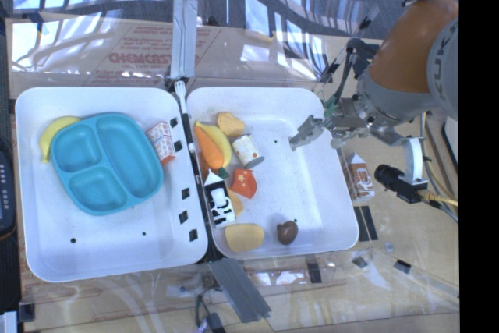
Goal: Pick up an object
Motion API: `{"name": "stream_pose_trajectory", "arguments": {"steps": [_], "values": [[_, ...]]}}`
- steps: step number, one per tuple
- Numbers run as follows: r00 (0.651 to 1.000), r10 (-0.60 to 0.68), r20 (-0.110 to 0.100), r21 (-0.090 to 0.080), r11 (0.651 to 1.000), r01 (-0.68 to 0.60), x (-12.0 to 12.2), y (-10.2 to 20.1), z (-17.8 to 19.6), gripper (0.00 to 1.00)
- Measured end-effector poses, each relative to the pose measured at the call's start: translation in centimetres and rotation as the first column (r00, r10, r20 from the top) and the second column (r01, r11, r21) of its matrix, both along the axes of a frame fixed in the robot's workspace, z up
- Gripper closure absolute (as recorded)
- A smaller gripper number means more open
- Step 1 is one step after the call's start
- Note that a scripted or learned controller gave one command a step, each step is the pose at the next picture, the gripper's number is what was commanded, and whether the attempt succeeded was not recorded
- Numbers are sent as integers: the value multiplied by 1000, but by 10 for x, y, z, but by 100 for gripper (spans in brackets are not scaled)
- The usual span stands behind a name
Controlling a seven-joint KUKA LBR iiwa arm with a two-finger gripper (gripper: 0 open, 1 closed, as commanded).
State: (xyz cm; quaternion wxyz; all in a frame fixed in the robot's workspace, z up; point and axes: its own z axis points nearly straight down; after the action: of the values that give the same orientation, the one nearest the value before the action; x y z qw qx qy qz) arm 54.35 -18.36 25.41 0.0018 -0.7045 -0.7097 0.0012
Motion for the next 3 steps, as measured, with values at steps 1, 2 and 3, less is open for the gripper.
{"name": "stream_pose_trajectory", "arguments": {"steps": [1, 2, 3], "values": [[997, 75, -8, 3, 997, -75, -70, -16, -114, 0], [943, 334, 4, 1, 943, -334, -66, -5, -162, 0], [813, 582, 5, -2, 813, -582, 5, 6, -117, 0]]}}
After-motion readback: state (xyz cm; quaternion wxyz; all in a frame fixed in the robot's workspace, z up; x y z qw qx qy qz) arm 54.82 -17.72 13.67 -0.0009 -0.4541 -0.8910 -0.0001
